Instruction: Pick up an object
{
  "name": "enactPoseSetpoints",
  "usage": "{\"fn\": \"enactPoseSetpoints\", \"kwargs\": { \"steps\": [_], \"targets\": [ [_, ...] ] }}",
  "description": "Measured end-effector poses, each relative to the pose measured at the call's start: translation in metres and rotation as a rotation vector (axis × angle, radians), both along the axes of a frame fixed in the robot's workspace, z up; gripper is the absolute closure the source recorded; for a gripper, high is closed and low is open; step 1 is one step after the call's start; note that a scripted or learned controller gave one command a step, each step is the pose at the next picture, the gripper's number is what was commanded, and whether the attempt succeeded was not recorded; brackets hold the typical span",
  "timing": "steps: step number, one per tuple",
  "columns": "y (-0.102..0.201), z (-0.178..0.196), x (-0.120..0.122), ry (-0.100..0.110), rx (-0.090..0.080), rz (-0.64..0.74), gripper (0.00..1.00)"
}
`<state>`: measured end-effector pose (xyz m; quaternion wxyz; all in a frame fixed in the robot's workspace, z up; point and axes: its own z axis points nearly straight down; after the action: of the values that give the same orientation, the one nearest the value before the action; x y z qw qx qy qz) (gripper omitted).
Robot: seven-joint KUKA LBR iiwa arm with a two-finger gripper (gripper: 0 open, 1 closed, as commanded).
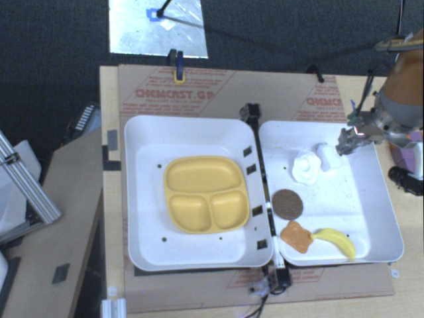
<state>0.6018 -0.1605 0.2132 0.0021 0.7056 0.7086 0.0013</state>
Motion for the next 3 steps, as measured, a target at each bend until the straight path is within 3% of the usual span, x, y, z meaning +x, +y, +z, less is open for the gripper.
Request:
{"fn": "enactPoseSetpoints", "kwargs": {
  "steps": [2,3],
  "targets": [
    [0.109,0.021,-0.011,0.002,0.004,0.007,1.00],
    [0.164,0.015,-0.011,0.003,0.003,0.006,1.00]
  ]
}}
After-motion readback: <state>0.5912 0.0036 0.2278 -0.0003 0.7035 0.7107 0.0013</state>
